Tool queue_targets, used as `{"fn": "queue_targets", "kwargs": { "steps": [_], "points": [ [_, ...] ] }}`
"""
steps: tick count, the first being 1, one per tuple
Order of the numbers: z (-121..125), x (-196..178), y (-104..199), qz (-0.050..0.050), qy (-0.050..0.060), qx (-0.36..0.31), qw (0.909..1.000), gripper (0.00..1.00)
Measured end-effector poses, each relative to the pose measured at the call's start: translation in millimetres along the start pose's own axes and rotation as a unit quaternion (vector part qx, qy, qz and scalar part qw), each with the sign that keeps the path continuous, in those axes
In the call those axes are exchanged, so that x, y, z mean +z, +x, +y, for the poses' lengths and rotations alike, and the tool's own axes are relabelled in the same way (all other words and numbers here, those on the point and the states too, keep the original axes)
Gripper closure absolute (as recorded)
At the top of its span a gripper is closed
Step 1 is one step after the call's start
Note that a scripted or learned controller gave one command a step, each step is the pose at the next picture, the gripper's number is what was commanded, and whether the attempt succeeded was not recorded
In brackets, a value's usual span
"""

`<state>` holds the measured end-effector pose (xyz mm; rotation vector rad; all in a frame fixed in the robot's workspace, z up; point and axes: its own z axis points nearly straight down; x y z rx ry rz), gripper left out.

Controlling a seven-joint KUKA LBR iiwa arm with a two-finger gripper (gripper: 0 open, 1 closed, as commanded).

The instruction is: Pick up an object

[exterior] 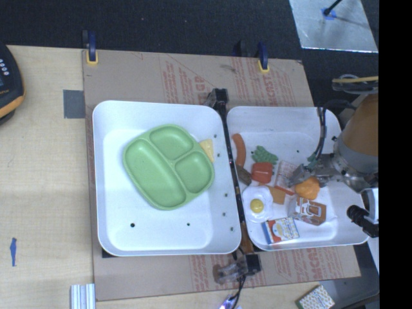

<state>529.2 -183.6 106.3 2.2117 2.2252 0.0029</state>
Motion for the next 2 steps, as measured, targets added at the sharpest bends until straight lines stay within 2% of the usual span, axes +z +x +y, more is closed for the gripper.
{"fn": "queue_targets", "kwargs": {
  "steps": [1,2],
  "points": [
    [-9,12,66,-0.002,-0.001,0.000,1.0000,1.00],
    [21,-91,135,0.001,0.000,-0.001,1.0000,1.00]
  ]
}}
